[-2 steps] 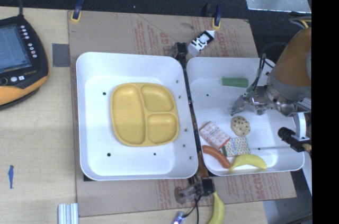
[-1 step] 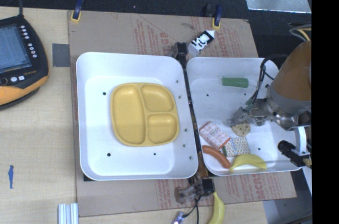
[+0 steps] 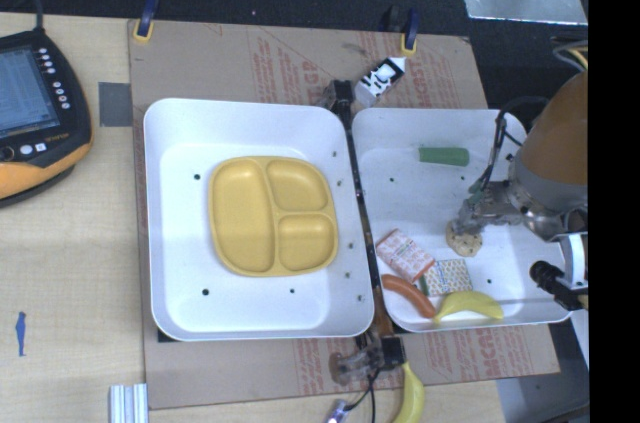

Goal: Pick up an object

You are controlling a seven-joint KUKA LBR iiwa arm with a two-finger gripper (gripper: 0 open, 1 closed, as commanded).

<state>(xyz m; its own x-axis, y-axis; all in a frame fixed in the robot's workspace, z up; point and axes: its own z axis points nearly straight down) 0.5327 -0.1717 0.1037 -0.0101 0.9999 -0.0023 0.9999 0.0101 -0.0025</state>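
Gripper down over the cookie in the right bin!

The gripper (image 3: 478,214) hangs low just above the cookie (image 3: 464,239), likely lining up a grab; whether it's clenched or released, I cannot tell. The cookie, round, tan and speckled, sits mid-bin toward the right bin (image 3: 400,133)'s right edge. A banana (image 3: 468,308), sausage (image 3: 408,295) and packet (image 3: 404,254) crowd the front edge; a green block (image 3: 443,155) sits near the back.

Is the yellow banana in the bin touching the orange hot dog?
Touching. The camera view shows the banana overlapping the hot dog's right end, with no gap between them.
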